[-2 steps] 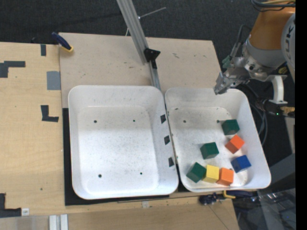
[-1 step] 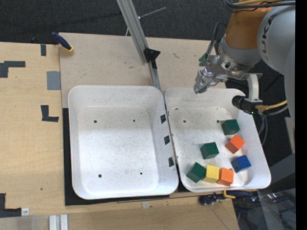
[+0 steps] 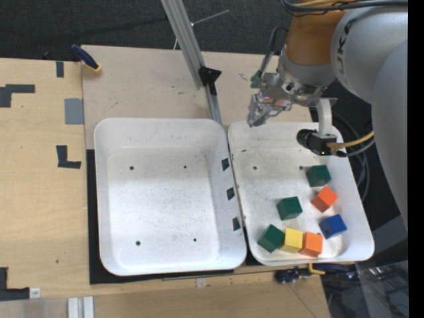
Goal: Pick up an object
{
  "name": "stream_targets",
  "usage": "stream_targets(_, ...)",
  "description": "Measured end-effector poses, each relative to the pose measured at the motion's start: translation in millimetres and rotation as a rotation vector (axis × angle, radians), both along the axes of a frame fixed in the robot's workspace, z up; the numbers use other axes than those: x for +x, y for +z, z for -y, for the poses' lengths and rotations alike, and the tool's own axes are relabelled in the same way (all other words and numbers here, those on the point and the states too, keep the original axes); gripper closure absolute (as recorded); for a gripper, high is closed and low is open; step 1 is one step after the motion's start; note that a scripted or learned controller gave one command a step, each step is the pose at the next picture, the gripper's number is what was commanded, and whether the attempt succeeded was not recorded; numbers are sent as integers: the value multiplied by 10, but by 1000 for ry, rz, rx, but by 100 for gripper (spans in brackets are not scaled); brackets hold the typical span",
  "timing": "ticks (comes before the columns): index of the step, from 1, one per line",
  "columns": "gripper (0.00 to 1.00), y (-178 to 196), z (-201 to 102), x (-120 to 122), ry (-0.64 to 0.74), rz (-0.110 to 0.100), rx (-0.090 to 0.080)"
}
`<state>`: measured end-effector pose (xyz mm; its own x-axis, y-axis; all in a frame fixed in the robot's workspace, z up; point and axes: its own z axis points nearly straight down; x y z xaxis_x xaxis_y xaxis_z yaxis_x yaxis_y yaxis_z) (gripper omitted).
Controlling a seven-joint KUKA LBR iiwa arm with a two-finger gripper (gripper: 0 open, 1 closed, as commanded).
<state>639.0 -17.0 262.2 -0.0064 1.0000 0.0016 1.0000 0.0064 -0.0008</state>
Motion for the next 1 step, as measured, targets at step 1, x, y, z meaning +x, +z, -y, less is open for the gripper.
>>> stream_targets(1, 100, -15, -489, 47, 0, 0, 0)
